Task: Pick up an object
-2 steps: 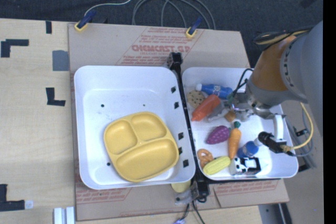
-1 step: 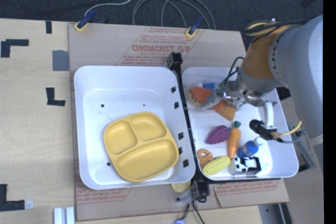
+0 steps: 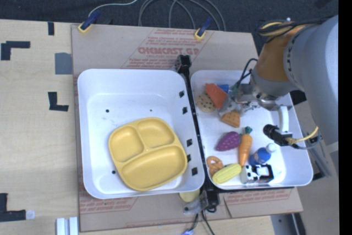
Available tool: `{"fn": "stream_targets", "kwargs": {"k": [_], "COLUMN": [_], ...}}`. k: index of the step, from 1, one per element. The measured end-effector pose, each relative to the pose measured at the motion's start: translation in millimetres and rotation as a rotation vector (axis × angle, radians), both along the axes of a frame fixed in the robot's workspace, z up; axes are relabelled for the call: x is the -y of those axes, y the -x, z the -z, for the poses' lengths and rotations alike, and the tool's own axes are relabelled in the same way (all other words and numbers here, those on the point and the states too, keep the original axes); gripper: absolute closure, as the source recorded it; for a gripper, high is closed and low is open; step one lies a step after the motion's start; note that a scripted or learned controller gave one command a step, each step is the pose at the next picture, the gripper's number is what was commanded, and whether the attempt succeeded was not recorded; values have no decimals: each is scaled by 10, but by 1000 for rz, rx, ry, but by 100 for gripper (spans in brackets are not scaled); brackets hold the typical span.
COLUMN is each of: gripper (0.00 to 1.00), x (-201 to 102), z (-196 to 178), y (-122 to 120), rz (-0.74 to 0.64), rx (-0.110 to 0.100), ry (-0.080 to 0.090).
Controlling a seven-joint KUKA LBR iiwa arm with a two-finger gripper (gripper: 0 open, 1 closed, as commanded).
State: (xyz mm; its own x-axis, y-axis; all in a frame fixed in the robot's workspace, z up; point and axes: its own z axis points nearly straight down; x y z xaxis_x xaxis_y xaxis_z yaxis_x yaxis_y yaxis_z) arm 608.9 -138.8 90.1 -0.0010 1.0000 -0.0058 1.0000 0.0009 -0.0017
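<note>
While the grey arm with its orange band (image 3: 275, 60) reaches in from the right, two shallow white bins sit side by side on the bench: left bin (image 3: 93, 91) and right bin (image 3: 300, 170). Left bin contents, count 1: a yellow plastic divided plate with three compartments (image 3: 147, 152), lying flat toward the near side. Right bin contents, count about 9 small toy items: one orange-red wedge-shaped piece (image 3: 215, 94) with one small blue piece (image 3: 224, 87) just behind it; one round tan cookie with dark specks (image 3: 205, 102) touching the wedge's left side; one orange-tan triangular chunk (image 3: 231, 118); one purple grape bunch (image 3: 227, 141); one orange carrot with a green top (image 3: 245, 148) just right of the grapes; one brown pretzel (image 3: 214, 163); one yellow corn cob (image 3: 226, 174) touching the pretzel; one black-and-white cow-patterned toy (image 3: 258, 173) with a blue-and-white bit (image 3: 264, 154) above it, which may be a separate bottle, unclear. The two-finger gripper (image 3: 241, 100) sits low over the far half of the right bin, just above the triangular chunk and beside the wedge. Finger spread: cannot tell, since the metal parts blur together; nothing is visibly pinched between them.
</note>
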Motion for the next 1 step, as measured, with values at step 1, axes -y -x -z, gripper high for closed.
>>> {"fn": "stream_targets", "kwargs": {"k": [1], "gripper": [100], "x": [-905], "z": [-966], "y": [-504], "rz": [-9], "rx": [7], "ry": [-6]}}
